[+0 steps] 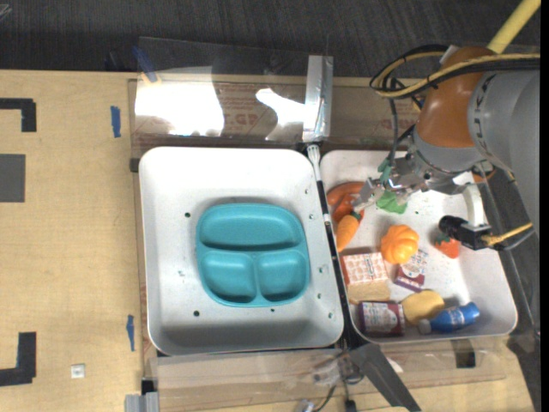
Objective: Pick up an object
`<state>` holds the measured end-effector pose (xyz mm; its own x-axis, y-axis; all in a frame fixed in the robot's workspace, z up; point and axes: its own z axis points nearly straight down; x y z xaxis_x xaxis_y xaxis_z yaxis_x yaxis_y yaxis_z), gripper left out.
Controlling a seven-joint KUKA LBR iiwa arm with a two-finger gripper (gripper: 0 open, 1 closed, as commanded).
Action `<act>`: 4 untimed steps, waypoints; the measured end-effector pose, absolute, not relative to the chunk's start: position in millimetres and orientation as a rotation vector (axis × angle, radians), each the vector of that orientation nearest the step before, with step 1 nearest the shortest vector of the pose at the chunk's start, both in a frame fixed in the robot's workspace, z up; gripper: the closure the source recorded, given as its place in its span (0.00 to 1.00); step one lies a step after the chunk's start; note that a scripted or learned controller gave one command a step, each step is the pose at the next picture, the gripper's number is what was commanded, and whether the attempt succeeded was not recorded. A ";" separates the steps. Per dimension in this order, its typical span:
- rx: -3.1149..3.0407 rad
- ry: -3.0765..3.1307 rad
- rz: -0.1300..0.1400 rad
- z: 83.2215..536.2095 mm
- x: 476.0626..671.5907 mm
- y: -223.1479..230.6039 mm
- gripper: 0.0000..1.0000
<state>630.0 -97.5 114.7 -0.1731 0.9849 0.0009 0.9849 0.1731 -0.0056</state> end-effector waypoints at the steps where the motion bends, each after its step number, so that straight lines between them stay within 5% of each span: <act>1: -2.004 -2.426 -0.001 87.3 535.9 -150.1 0.00; 2: -2.009 -2.427 -0.006 98.0 537.4 -149.7 1.00; 3: -1.881 -2.519 -0.004 109.1 612.6 -107.1 1.00; 4: -2.006 -2.425 -0.010 188.9 658.8 -36.8 1.00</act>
